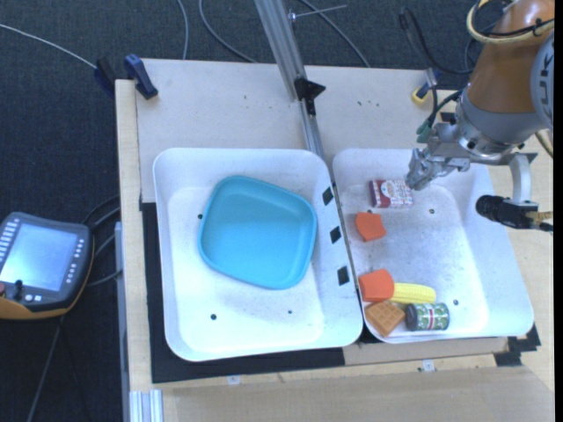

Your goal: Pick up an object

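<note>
Red-and-white packet (390,193): lies flat in the right bin (479,262), just beside the pincer (419,173) on its left and slightly nearer the camera; print on its face too small to read.
Pincer: hangs over the far part of the right bin, tips low near the packet's right end; whether they touch it cannot be told, and whether the tips are apart or together cannot be told either, since they blur into one grey shape.
Arm (506,69): grey with an orange band, right of and above the pincer; cut off by the frame's top and right edges.
Orange block, small (370,227): left of the pincer and nearer the camera, apart from the packet.
Orange block, large (376,285): well nearer the camera than the pincer, against the bin's left wall.
Yellow piece (413,293): touching the large block's right side; shape hard to make out.
Waffle-like piece (384,317): in the near-left corner, partly tucked under its neighbours.
Dark can (427,316): on its side beside the waffle-like piece; label unreadable.
Blue plate (258,230): far left of the pincer, in the left bin (176,262).
Tabletop (220,104): pale board beyond both bins, its near edge cut off.
</note>
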### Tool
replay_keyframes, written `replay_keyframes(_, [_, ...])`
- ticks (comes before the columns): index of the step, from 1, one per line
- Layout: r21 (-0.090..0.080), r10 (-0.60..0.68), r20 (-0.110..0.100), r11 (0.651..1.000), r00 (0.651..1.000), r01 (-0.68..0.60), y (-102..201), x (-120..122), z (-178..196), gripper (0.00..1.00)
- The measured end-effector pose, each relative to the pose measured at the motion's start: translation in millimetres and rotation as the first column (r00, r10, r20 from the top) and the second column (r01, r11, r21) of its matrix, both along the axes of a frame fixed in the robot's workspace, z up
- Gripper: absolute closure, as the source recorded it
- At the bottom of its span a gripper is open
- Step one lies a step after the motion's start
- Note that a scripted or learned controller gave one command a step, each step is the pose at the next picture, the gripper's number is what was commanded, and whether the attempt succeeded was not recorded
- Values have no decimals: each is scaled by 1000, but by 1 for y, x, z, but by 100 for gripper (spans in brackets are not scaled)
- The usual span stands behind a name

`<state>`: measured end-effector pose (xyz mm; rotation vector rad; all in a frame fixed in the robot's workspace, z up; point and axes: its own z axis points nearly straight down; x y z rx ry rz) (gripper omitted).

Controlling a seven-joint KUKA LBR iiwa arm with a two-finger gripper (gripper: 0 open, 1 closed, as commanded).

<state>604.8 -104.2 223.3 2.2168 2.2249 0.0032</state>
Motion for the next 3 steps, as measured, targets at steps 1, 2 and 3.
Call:
replay_keyframes(1, [0, 0, -2, 1000, 1000, 0, 49, -17, -6, 100])
replay_keyframes(2, [1, 1, -1, 1000, 1000, -1, 100, -20, 5, 100])
replay_keyframes(3, [1, 2, -1, 1000, 1000, -2, 159, -26, 8, 100])
